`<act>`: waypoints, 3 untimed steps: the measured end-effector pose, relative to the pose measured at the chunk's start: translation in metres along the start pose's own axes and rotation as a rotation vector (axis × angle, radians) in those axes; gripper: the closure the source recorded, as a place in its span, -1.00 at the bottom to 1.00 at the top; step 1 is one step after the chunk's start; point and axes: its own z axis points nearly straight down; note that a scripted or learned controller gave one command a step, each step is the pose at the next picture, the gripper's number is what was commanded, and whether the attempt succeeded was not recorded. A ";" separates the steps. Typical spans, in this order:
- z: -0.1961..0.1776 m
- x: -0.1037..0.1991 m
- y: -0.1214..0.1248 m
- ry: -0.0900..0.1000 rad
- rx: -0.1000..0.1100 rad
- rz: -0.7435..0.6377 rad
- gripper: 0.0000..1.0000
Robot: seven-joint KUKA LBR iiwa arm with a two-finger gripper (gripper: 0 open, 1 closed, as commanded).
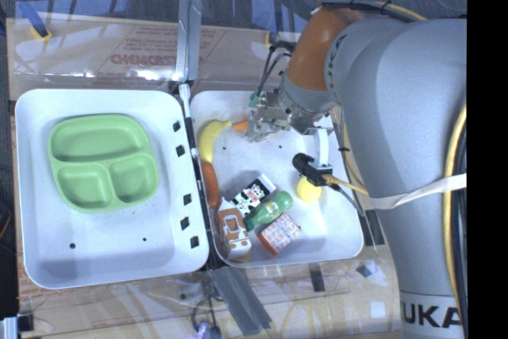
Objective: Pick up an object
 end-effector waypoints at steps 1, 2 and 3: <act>-0.010 0.001 0.000 0.000 0.001 -0.007 1.00; -0.072 0.031 -0.002 0.000 -0.005 0.011 1.00; -0.072 0.031 -0.002 0.000 -0.004 0.011 -1.00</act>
